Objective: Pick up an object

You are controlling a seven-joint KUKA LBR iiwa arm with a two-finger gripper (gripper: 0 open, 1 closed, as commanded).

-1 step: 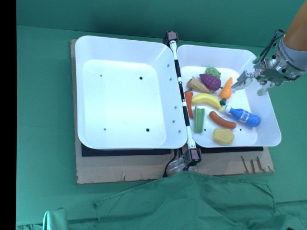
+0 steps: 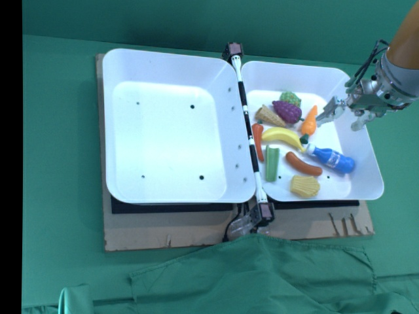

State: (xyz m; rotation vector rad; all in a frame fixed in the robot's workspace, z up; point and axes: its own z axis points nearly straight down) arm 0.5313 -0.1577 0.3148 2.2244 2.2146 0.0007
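Toys crowd the right bin (image 2: pixel 366 175) — blue bottle (image 2: pixel 332 158), its label too small to read, banana (image 2: pixel 281 136), carrot (image 2: pixel 309 119). Gripper (image 2: pixel 345 116) hovers over the bin's right edge, fingers apparently spread, gripping nothing.

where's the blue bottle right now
In the camera view, the blue bottle lies in the right bin, near its right wall, just right of the sausage and below the banana.

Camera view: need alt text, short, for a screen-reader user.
The gripper hangs over the right bin, which holds toy food: a banana, purple grapes, a carrot, a sausage and a blue bottle. The left bin sits beside it on green cloth.
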